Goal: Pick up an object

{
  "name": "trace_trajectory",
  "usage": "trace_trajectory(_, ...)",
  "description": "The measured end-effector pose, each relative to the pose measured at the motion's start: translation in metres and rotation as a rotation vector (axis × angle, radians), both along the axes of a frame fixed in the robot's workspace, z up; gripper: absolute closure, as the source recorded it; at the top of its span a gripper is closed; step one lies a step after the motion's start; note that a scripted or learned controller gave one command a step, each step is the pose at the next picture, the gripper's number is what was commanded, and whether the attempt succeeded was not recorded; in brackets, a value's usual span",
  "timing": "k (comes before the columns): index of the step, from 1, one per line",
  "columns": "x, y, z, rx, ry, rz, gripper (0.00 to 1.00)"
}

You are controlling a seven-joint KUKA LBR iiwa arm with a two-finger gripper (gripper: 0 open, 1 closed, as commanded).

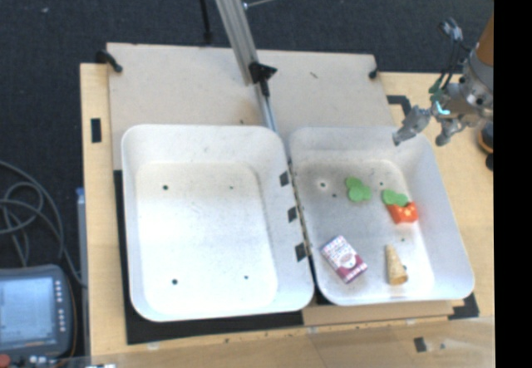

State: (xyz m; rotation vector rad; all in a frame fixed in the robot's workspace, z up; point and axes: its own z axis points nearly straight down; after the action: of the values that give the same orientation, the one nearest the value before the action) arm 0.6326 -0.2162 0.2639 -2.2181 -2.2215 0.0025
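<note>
Two shallow white plastic bins are seen side by side on a pale wooden bench (98,192). The left bin (208,221) fills the middle left of the frame; the right bin (432,192) sits in the lower right. At the right edge of the frame, above the right bin's upper right corner, the two-finger gripper (426,130) is held with its fingers spread apart, nothing being gripped between them.

Four small things are found in the right bin. A pink and white carton (344,258) lies near the bin's lower middle, its long axis running from upper left to lower right. Just to its right a tan cone-shaped piece (396,265) lies nearly upright in the frame. Above it an orange-red toy with a green top (400,207) is seen, and to its left a green leaf-shaped piece (357,190).
</note>
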Motion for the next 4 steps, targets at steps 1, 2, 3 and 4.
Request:
trace_trajectory(1, 0.001, -0.001, 0.003, -0.004, -0.004, 0.002, 0.0)
trace_trajectory(2, 0.008, 0.001, -0.043, -0.003, 0.0, 0.004, 0.0)
trace_trajectory(3, 0.002, 0.008, -0.093, -0.002, 0.0, 0.004, 0.0)
trace_trajectory(4, 0.0, 0.007, -0.156, -0.003, 0.002, -0.001, 0.0)
